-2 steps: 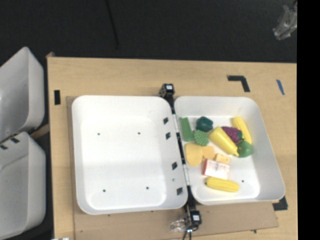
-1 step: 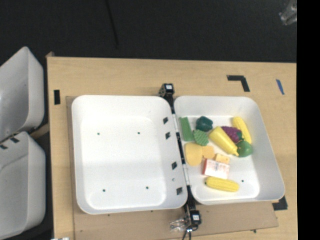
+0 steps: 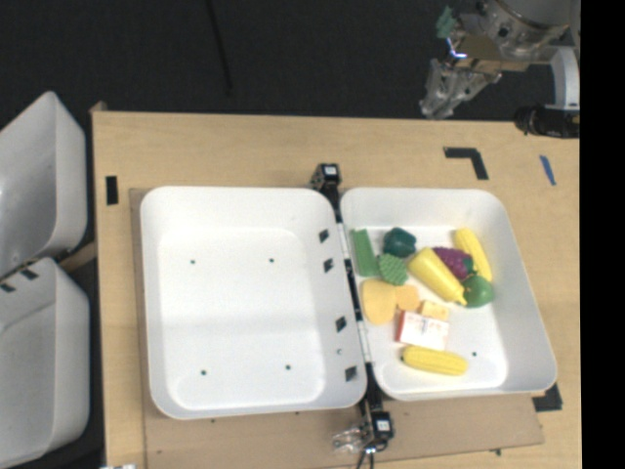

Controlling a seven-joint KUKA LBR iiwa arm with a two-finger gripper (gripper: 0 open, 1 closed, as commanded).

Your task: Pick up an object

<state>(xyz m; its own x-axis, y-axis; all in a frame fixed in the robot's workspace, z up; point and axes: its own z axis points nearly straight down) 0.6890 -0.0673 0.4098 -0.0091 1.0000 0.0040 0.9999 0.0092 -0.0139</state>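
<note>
- You see a tan tabletop (image 3: pixel 244 149) bearing two white bins (image 3: pixel 234 399), against dark surroundings.
- Your tool (image 3: pixel 444 101) hangs above the far edge; whether it is wide or narrow, you cannot tell.

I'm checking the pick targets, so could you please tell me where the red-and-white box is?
The red-and-white box lies in the right bin, toward its near side, just above the yellow corn cob.

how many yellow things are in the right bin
4, maybe more hidden in the pile: a corn cob at the far right, a long yellow piece mid-pile, a pale yellow piece by the divider, another corn cob nearest the camera.
</note>
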